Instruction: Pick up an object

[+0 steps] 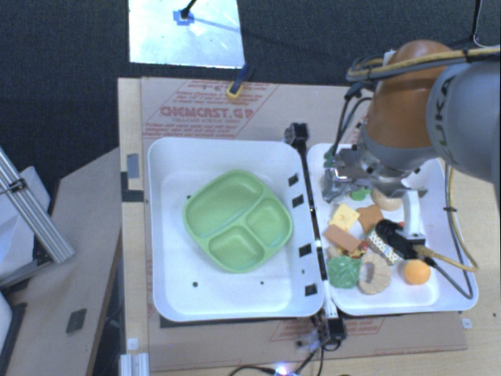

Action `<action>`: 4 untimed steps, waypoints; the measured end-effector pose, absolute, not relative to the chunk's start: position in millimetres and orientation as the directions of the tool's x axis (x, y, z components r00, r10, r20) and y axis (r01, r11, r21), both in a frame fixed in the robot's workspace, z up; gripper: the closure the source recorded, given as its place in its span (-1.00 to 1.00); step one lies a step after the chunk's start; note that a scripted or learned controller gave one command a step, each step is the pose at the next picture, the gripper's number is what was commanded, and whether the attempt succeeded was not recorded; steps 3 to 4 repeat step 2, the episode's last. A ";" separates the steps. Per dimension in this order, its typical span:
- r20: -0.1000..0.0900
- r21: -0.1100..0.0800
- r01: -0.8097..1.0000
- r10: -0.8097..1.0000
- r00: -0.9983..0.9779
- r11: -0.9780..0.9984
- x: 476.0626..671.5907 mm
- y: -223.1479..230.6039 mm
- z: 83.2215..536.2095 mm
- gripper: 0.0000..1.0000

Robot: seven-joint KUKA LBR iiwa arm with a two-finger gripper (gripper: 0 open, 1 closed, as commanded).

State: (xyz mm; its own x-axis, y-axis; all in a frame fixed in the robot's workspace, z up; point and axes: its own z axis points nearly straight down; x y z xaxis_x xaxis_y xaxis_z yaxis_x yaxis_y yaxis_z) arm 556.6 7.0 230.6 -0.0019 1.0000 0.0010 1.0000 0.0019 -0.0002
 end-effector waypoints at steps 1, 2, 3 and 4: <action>0.001 0.002 1.000 1.000 -0.006 0.006 561.8 22.4 230.2 1.00; 0.000 0.002 1.000 1.000 -0.001 0.001 570.6 14.2 222.7 1.00; 0.000 0.002 1.000 1.000 -0.001 0.001 570.6 14.2 222.7 1.00; 0.000 0.002 1.000 1.000 -0.001 0.001 570.6 14.2 222.7 1.00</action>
